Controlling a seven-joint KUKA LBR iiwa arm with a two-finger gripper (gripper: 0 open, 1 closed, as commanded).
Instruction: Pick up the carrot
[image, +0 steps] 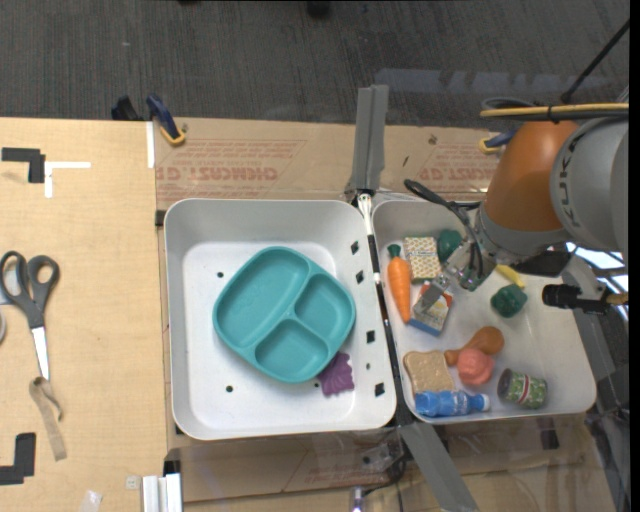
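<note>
Two shallow white bins sit side by side on the counter (80, 400), seen from above at a slant. Left bin (190, 330): a teal divided plate (285, 313) lies tilted in the middle, with a small purple toy (338, 375) just beside its lower right edge. Right bin (570, 370): the carrot (400, 288) lies along the left wall, green top toward the far end, orange tip pointing to the near end. Near it are a speckled cracker box (422, 256), a slice of bread (428, 370), a blue bottle (452, 403), a pink-orange toy (478, 357), a green can (523, 389) and a dark green piece (509, 300). The arm (545, 190) reaches in from the right — its jaws (437, 297) hang low just right of the carrot, over a small blue-and-white box (430, 318). Whether the jaws are spread or pressed together I cannot tell; the carrot is not between them. Scissors (30, 300) lie far left on the counter.
</note>
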